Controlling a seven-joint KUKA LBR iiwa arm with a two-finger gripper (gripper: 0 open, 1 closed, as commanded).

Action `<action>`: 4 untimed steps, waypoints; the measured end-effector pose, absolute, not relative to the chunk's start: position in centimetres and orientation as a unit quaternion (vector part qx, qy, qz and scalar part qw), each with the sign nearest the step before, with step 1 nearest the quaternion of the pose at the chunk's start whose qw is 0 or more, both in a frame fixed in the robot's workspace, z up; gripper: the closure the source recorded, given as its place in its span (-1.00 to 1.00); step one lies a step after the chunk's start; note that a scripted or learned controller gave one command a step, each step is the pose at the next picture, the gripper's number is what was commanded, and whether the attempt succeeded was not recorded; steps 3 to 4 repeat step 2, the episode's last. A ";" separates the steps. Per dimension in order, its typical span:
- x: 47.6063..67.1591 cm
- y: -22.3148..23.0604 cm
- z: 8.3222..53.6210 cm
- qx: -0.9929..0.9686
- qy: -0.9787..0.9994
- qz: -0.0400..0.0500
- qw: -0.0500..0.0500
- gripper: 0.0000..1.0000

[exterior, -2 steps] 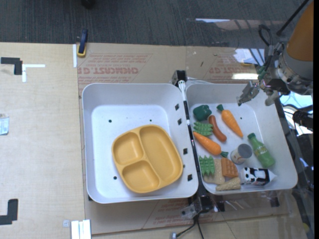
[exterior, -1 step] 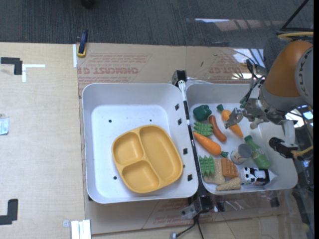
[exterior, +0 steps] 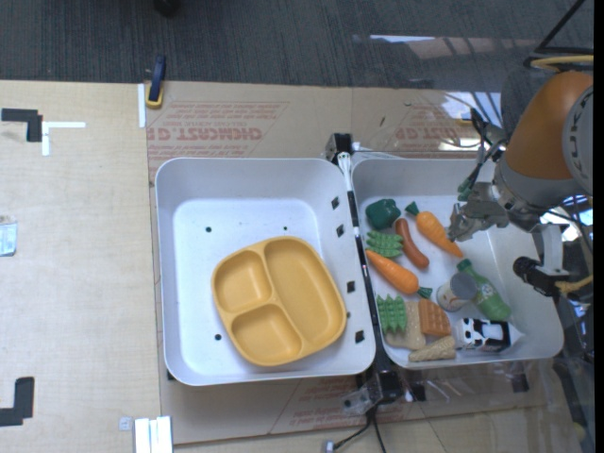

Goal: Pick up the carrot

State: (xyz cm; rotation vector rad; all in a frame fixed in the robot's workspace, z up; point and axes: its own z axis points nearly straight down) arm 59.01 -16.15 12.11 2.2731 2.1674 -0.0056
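Two orange carrots lie in the right bin (exterior: pixel 528 253). The smaller carrot (exterior: pixel 438 233) lies aslant near the bin's middle, its green top pointing up-left. A longer carrot (exterior: pixel 393 272) rests lower left, near the bin's left wall. My gripper (exterior: pixel 465 223) hangs just right of the smaller carrot's lower tip, close above the bin floor. The grey wrist and orange band (exterior: pixel 552 125) rise behind it at the right.
Around the carrots are a green pepper (exterior: pixel 381 212), a red sausage (exterior: pixel 413 243), a green bottle (exterior: pixel 482 291), a black-and-white toy (exterior: pixel 486 333), lettuce (exterior: pixel 391 311) and bread pieces (exterior: pixel 432 322). The left bin (exterior: pixel 189 215) holds a yellow divided plate (exterior: pixel 278 300).
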 end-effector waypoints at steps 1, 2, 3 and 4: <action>55.7 -7.5 19.1 0.735 0.679 -0.001 0.000 1.00; 54.9 -6.7 24.4 0.813 0.582 -0.001 0.002 1.00; 54.9 -6.7 24.4 0.813 0.582 -0.001 0.002 1.00; 54.9 -6.7 24.4 0.813 0.582 -0.001 0.002 1.00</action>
